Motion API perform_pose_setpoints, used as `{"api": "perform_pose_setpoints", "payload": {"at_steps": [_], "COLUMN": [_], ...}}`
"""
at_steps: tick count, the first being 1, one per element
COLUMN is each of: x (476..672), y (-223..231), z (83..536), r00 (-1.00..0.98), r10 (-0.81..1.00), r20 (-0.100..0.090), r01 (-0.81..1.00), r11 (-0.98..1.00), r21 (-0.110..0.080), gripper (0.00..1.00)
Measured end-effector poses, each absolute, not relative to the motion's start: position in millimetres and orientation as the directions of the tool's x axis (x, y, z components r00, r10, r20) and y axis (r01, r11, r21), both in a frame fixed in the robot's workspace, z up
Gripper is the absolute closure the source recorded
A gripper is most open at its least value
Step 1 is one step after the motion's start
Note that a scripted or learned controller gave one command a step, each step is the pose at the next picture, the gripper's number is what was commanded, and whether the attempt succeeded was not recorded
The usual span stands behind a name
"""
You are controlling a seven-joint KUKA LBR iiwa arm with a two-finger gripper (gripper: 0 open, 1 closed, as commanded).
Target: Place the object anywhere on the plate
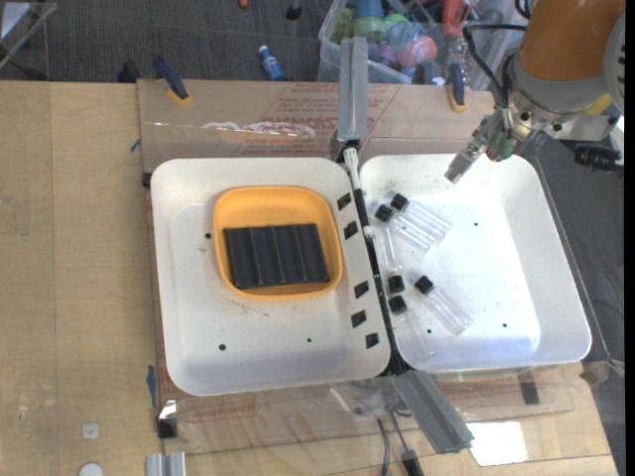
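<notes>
While claw [462, 167] hovers over right bin [556, 266] (grip state unclear), clear tubes [422, 224] lie below, apart from plate [278, 206]. Risk: slick tubes slipping, claw closing on nothing.

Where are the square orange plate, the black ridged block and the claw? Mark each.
Square orange plate [235, 206]: camera view, bare upper-left rim.
Black ridged rectangular block [277, 255]: camera view, middle of its top.
Claw [458, 171]: camera view, tip over the right bin.
</notes>
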State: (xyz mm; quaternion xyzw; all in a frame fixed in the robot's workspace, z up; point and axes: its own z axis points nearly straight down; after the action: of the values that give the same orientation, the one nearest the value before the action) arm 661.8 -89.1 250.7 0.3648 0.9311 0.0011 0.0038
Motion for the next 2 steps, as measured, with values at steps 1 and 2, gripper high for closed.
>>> {"api": "perform_pose_setpoints", "payload": {"at_steps": [1,2], "x": [658.2,660.6], "y": [-108,-121], "z": [235,257], "r00": [-0.822,-0.883], "r10": [0.569,0.468], "r20": [-0.001,-0.009], "r01": [0.569,0.468], "r11": [0.822,0.884], "r21": [0.001,0.004], "gripper": [1.00,1.00]}}
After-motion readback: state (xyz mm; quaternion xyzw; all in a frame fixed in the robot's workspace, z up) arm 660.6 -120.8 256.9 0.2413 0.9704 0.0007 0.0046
